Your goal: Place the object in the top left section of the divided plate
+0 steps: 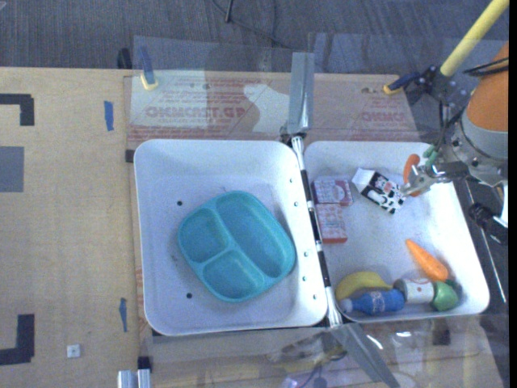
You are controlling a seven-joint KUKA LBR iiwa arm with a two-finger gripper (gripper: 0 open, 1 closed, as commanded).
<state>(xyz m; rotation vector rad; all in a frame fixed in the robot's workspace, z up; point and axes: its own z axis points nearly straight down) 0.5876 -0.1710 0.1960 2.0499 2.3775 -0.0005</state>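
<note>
— What colours do you have in the two bins?

— Both bins [153, 168] are white. You see a teal divided plate [236, 245], a black-and-white patterned toy [380, 190], two pink-red packets [331, 208], an orange carrot [426, 260], a yellow banana [361, 283] and a blue bottle [376, 301].

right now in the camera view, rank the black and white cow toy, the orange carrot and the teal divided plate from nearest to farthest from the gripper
1. Black and white cow toy: right bin, just left of the gripper.
2. Orange carrot: right bin, below the gripper.
3. Teal divided plate: left bin, far left.
</note>
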